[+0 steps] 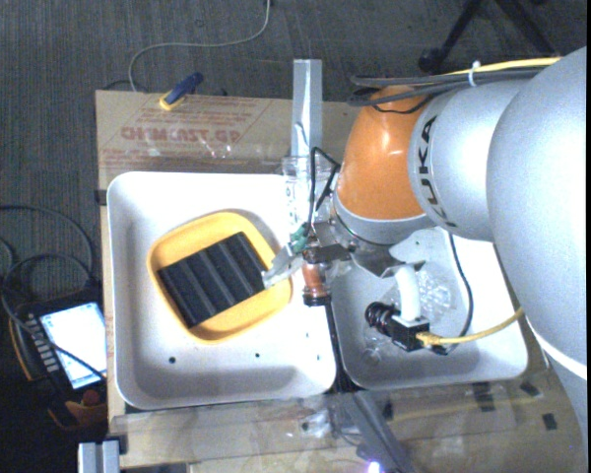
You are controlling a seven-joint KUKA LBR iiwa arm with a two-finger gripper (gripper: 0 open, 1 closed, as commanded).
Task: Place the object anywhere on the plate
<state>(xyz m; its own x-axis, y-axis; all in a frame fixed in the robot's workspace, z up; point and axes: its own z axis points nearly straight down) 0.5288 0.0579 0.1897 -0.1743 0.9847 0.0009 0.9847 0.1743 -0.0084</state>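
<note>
The yellow plate [217,274] lies in the left bin [138,363], a dark ridged slab on it. The gripper [297,264] is seen at the plate's right rim — whether anything is held cannot be told. A small reddish object [314,281] sits just beside it. The release is best made well inside the rim — not at the edge.

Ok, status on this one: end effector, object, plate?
End effector low at the right rim of the yellow plate, by the bin divider. Black ridged piece lying on plate. Small orange-brown item beside end effector, unidentified.
</note>
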